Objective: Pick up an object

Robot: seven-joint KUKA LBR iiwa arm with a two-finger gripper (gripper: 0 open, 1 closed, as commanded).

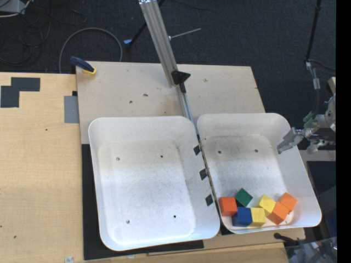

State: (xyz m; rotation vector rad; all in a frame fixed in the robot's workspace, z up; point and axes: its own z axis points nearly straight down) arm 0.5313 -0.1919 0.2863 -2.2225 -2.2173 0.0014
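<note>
Several small coloured cubes lie bunched in the near right corner of the right bin: a red-orange cube, a green cube, a blue cube, two yellow cubes and two orange cubes. My gripper pokes in from the right at the right bin's far right rim, well above and behind the cubes. Nothing shows in its grasp. Most of the arm is cut off by the view's right side.
The left bin sits beside the right one, with black clips on the shared divider. A slanted aluminium rail rises behind the bins. A blue and yellow clamp lies at the bench's far left corner.
</note>
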